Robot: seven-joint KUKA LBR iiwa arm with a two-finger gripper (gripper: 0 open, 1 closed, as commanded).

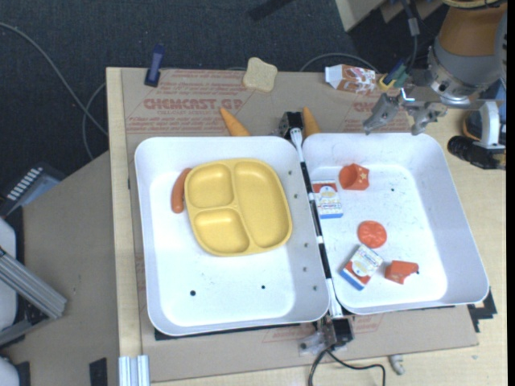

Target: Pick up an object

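A brown board (201, 103) printed with red lettering was seen beneath two shallow white bins, set on a bench over dark carpet (80, 22); cables were trailed across the floor at upper left. The left bin (233, 296) was occupied by a yellow divided tray (238, 207), with a hot-dog sausage (178, 191) lying just beside its left edge. In the right bin (434, 215) were scattered a red tomato-like piece (354, 177), a small red-white-and-blue carton (327, 200) close to the dividing wall, a round red slice (372, 233), a second small carton (362, 265) and a red wedge (401, 271) touching or almost touching it. On the board behind the bins were left a slice of bread (260, 74), a carrot (234, 122), a blue clip (154, 65) and a crumpled wrapper (352, 77). The gripper (399, 118) was held above the far rim of the right bin, apart from every object; its two fingers were spread wide, with nothing between them; the grey wrist and orange band were seen at upper right.
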